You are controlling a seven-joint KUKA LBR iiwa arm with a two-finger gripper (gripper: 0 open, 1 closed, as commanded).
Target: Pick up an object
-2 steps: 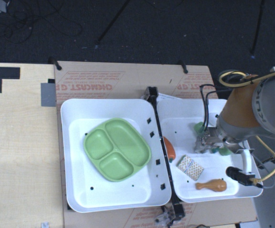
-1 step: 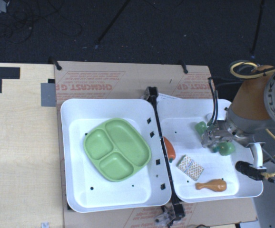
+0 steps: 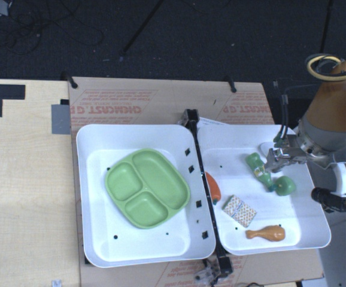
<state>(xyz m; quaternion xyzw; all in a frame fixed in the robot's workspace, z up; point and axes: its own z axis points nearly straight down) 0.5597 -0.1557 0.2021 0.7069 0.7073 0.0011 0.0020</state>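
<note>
Green bottle (image 3: pixel 267 174) — beside gripper (image 3: pixel 274 162)

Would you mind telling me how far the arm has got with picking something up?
Done: the gripper has reached the right bin, beside the green bottle. In hand: nothing visibly lifted; the bottle, orange drumstick and patterned packet all lie on the bin floor. Left: grasping and raising one.

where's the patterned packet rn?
In the right bin, near its front-left: the patterned packet lies between the orange item and the tan drumstick-shaped toy.
</note>
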